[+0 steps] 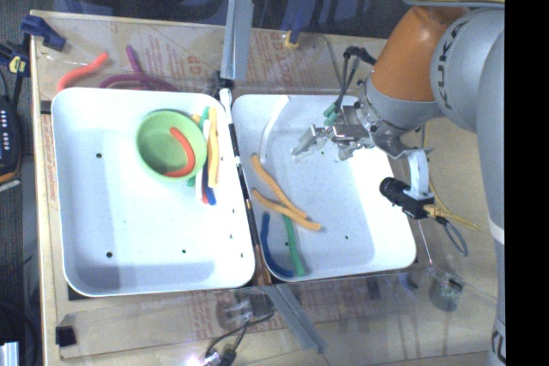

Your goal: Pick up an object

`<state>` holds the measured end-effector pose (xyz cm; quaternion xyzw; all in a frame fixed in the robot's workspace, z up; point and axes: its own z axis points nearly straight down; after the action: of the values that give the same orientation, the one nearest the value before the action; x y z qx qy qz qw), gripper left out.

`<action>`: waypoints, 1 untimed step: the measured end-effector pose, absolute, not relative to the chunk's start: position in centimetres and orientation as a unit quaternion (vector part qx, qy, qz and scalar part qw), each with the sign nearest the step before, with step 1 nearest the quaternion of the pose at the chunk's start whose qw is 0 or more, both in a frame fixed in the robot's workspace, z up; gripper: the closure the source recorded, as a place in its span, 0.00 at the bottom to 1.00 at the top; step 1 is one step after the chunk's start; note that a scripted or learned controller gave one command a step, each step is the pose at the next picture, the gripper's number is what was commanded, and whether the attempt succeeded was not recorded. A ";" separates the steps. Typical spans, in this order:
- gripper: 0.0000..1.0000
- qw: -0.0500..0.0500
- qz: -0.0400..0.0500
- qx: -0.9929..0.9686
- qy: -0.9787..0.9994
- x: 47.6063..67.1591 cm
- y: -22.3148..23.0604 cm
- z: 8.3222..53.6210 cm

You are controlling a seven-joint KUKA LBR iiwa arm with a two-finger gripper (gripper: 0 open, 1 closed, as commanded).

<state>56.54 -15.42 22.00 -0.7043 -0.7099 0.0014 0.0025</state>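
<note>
At the near edge of the surface (pixel 154 313), a loose metal strip (pixel 296 317) lies just below the gap between the two bins. In the near part of the right bin (pixel 390 249), a blue strip (pixel 273 246) bends along the wall and a green strip (pixel 294 249) lies just beside it. A little farther in, two orange strips (pixel 279 193) lie crossed on the bin floor, one running toward the bin's left wall.

The left bin (pixel 94 219) holds a green bowl (pixel 169 144) in its far right part, with a curved red strip (pixel 183 152) resting inside it. Just beside the bowl, a bundle of yellow, orange and blue strips (pixel 208 157) lies along the bin's right wall.

Above the far part of the right bin, the pincer (pixel 304 143) hangs with its metal fingers pointing left; they appear spread apart, with nothing between them. It stands apart from the orange strips nearer the camera. The grey arm (pixel 463 73) with its orange band (pixel 412 56) reaches in from the right behind it.

Beyond the bins, on the far part of the surface, an orange-red strip (pixel 83 70) and a purple looped strip (pixel 137 80) lie outside the left bin, and an upright grey bar (pixel 236 34) stands between the bins' far ends.
</note>
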 end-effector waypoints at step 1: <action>0.00 0.002 0.001 -0.683 -0.731 48.1 -13.1 10.3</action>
<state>48.08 -13.13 10.34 -0.6827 -0.7307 0.0010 0.0022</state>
